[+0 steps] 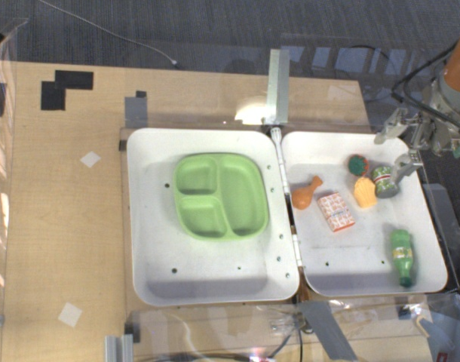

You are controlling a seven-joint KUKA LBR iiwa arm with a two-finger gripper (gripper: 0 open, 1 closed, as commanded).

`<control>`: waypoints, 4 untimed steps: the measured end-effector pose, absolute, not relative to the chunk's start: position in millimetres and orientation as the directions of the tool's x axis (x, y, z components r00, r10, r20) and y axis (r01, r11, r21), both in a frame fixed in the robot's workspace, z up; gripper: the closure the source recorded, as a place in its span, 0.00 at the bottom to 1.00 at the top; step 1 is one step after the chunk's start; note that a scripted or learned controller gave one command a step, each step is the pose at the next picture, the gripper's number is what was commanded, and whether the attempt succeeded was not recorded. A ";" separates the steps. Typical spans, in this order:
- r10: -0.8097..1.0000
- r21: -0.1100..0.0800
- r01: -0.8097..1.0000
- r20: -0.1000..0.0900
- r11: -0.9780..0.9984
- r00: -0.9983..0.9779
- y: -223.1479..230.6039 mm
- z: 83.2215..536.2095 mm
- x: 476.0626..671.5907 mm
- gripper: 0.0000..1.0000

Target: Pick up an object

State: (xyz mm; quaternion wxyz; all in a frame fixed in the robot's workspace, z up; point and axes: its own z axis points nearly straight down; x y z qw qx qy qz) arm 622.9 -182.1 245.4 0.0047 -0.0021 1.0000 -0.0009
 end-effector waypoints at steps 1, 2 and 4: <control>0.078 -0.002 0.078 -0.025 0.997 -0.997 -132.1 104.5 591.0 0.00; 0.409 0.007 0.409 -0.027 0.913 -0.912 -111.7 98.8 627.0 0.00; 0.840 0.030 0.840 -0.026 0.542 -0.542 -97.6 101.0 592.6 0.00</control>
